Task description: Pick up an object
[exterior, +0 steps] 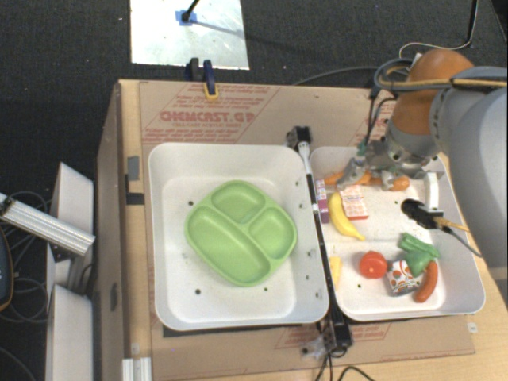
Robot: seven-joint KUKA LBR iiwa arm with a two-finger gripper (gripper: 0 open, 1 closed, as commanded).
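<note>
looking down in the camera view, we find the tool [371,167] low over the far end of the right bin [468,292], under the grey arm with its orange band. the wrist covers its tip, so we cannot tell whether it is wide or narrow, and nothing shows as held.

just beside it, toward the view's right, lies an orange piece [397,183], perhaps a toy carrot. a second orange bit [343,178] lies toward the view's left. nearer the camera in the same bin are a banana [346,217] touching a small red-and-white card [356,205], a tomato [371,265], a green leafy piece [417,249], a sausage [427,281] and a small printed carton [401,276]. the left bin [171,292] holds a green divided plate [240,232].

we judge the orange piece the likeliest thing to pick, as it lies closest to the tool. it looks like light, stiff, smooth plastic, not fragile but probably slippery. a rounded, tapered body could roll or squirt out of a pinch, so we would take it across its thicker middle, square to its length. the bin's far wall is near, which leaves little room on that side.
</note>
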